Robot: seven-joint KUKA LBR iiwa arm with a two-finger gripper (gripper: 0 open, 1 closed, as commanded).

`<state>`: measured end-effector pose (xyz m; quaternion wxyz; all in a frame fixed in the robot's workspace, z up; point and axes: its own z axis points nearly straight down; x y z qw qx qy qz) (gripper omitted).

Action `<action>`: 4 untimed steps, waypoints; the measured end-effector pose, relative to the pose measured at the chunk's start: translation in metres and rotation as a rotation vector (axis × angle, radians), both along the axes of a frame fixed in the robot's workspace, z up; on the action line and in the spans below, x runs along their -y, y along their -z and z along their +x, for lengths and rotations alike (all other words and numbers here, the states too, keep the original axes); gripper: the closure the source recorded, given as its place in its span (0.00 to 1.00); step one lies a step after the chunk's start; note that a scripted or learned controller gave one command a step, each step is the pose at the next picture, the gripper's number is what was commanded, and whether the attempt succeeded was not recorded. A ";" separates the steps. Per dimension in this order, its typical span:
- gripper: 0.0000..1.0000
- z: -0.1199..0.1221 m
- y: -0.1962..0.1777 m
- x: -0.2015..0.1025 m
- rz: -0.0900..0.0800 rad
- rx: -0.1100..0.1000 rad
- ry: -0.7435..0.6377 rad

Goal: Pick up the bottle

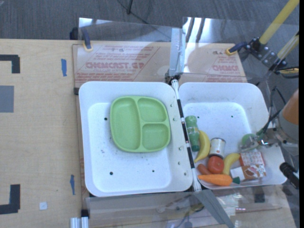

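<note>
Green bottle [192, 131], pale-green plate [140, 123], yellow banana [204, 146], orange carrot [215, 179] — white bins [95, 141].

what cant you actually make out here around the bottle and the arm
- pincer: at the camera view's right edge, blurred among cables; its state cannot be read.
- green bottle: lies against the right bin's left wall; label too small to read.
- carrot and tomato: packed together with the can and bananas, so which ones touch is unclear.
- carton: print too small.
</note>
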<state>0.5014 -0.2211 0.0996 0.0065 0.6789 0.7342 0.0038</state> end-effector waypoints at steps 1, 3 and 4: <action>1.00 0.042 -0.086 0.002 0.004 -0.014 0.332; 1.00 0.156 -0.124 -0.154 0.005 -0.013 0.523; 1.00 0.165 -0.085 -0.217 0.006 -0.018 0.642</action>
